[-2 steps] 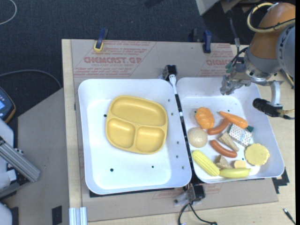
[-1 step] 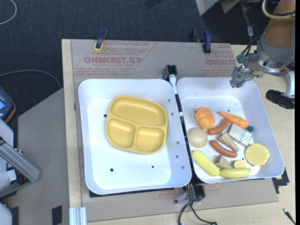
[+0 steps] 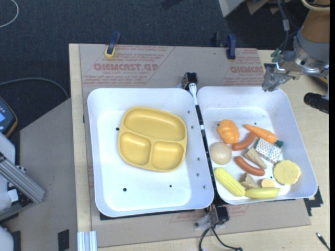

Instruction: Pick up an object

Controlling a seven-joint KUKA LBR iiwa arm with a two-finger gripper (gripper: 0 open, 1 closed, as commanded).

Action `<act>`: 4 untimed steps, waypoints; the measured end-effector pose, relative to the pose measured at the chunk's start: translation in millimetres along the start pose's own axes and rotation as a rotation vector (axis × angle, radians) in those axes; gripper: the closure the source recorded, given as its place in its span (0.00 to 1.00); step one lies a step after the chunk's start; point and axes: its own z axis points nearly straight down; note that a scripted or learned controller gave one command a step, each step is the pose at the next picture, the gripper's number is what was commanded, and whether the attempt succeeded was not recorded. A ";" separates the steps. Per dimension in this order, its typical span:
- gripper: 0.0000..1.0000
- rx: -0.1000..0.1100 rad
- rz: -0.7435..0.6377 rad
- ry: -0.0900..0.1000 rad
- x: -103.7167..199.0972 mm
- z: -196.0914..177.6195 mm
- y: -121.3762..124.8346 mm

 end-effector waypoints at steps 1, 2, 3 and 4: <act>1.00 0.009 -0.004 0.005 51.1 -5.7 -27.2; 1.00 0.010 -0.005 0.005 100.0 -1.1 -34.0; 1.00 0.011 -0.005 0.006 158.9 5.5 -55.3; 1.00 0.011 -0.003 0.004 184.3 12.4 -72.2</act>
